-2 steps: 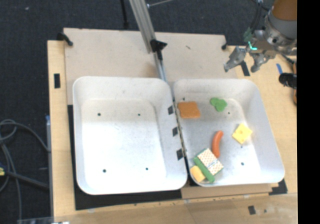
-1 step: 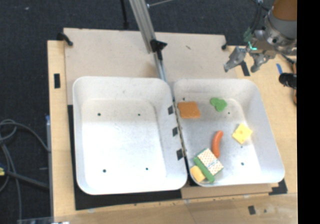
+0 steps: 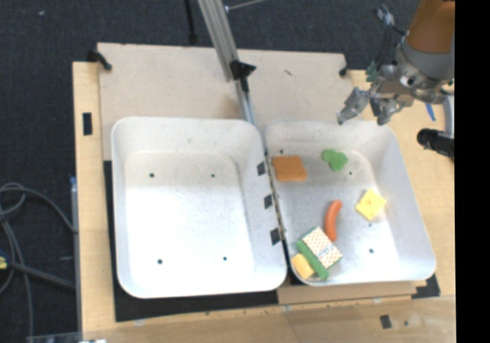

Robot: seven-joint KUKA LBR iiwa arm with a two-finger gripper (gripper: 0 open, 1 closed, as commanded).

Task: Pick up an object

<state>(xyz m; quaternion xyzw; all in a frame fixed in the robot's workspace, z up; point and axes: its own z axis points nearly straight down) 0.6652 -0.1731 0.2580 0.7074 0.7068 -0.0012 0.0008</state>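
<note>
Nearest the bottom of the frame, in the lower left corner of the right bin (image 3: 409, 204), a checkered packet (image 3: 321, 248) lies on a green piece (image 3: 314, 268) and a yellow piece (image 3: 300, 265), the three touching, so they look awkward to separate. Just above them a small orange-red sausage shape (image 3: 332, 219) lies alone and upright in the frame; it looks light and smooth, perhaps slippery, and would best be pinched across its narrow middle. To its right sits a yellow block (image 3: 370, 205), probably light and stiff, with flat sides that should take a grip well. Farther up are an orange block (image 3: 289, 168), just beside the wall shared with the left bin (image 3: 153, 142), and a small green lump (image 3: 334, 158), low and rounded, likely harder to catch. Beyond the bin's upper right corner, over the counter (image 3: 291, 89), hangs the tool (image 3: 369, 109), its fingers spread with nothing between them, well apart from every object.
</note>
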